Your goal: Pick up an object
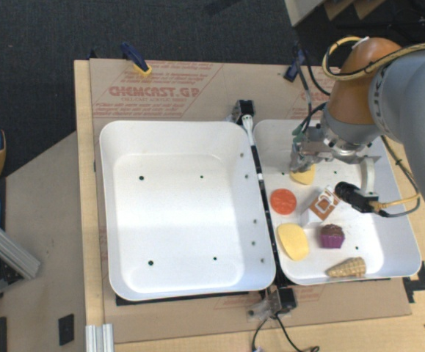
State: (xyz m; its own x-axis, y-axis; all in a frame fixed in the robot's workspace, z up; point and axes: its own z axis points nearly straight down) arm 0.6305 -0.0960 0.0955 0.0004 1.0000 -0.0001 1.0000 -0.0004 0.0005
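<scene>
My gripper (pixel 302 160) reaches down into the far part of the right bin (pixel 392 251), right over a small yellow object (pixel 302 175) that it touches or nearly touches. A red round object (pixel 283 201) lies just in front of that. Nearer the front lie a larger yellow object (pixel 293 241), a purple object (pixel 332 236), a brown and white object (pixel 323 204) and a tan cone-shaped object (pixel 346 268). The wrist hides the fingertips.
The left bin (pixel 117 196) sits beside the right one, their rims meeting at a black clamp strip (pixel 260 182). A black cable connector (pixel 351 195) with a yellow cable hangs over the right bin. Cardboard lies under both bins.
</scene>
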